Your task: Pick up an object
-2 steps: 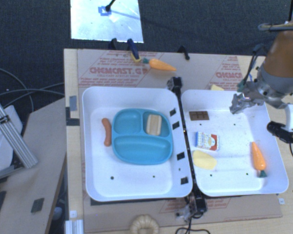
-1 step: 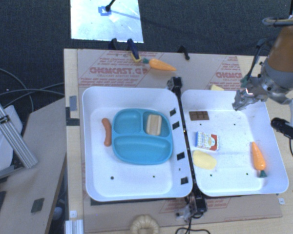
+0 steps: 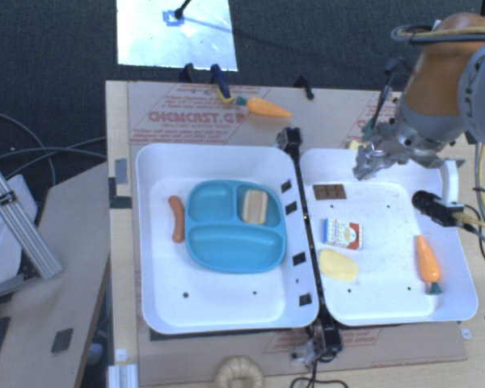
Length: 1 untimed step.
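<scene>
My gripper (image 3: 370,165) hangs over the far edge of the right bin (image 3: 388,301), above and right of a brown chocolate square (image 3: 329,191). I see nothing between its fingers. Lower in the same bin lie a small red-and-white packet (image 3: 341,233), a pale yellow piece (image 3: 339,265) and an orange carrot (image 3: 427,262) at the right side. The left bin (image 3: 166,297) holds a blue divided plate (image 3: 233,225) with a slice of bread (image 3: 254,207) in one compartment, and a sausage (image 3: 177,217) beside the plate.
Another carrot (image 3: 264,107) lies on the cardboard behind the bins. A black divider (image 3: 301,217) runs between the two bins. A shiny metal sheet (image 3: 175,23) sits at the back. A black part of the arm (image 3: 436,207) overhangs the right bin's right side.
</scene>
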Motion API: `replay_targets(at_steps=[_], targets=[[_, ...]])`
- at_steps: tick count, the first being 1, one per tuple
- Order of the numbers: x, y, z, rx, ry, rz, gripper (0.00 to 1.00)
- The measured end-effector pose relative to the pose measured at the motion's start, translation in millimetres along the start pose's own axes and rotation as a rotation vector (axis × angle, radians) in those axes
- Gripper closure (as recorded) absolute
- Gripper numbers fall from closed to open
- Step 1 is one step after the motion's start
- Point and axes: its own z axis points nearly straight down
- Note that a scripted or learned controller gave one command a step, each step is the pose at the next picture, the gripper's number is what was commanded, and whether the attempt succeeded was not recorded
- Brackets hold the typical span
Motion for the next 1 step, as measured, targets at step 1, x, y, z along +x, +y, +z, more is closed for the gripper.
replay_targets(at_steps=[1], targets=[[52.0,-7.6,6.0,0.002,0.0,0.001,1.0]])
